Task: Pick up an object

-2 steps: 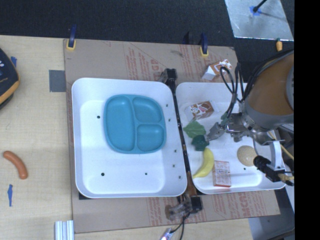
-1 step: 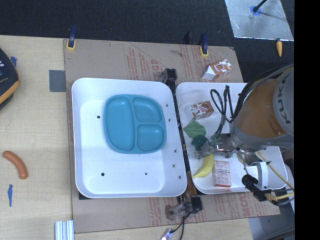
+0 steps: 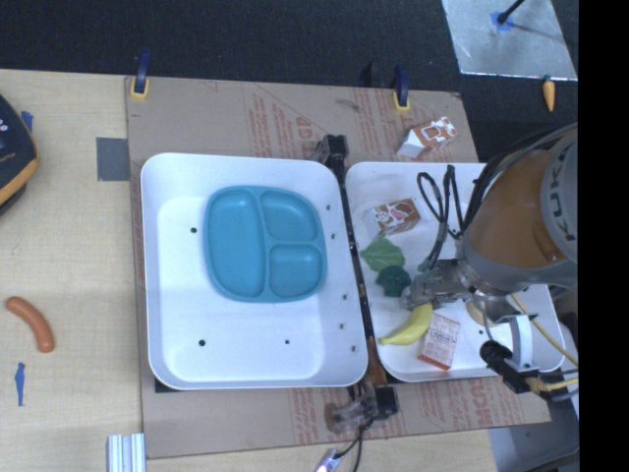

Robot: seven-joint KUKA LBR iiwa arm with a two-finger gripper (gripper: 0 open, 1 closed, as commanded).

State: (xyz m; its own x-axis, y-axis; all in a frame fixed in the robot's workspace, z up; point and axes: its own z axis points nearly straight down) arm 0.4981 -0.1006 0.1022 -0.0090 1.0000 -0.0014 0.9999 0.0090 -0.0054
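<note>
Camera view: my hand [image 3: 425, 289], grip state unclear, crowds dark green lumpy toy [image 3: 394, 280] and yellow plastic banana [image 3: 408, 327]; risk nudging both, grasping neither.

Evenly and fairly brightly lit from overhead, with no hard shadows. Faint grey shading along the inner left wall of the shallow white plastic left bin [image 3: 157, 264]; soft sheen on the teal divided plate [image 3: 263, 242] at that bin's middle. Slightly soft and grainy throughout, small print unreadable. Dark and detail-poor on the black floor [image 3: 246, 18] beyond the bin.
</note>
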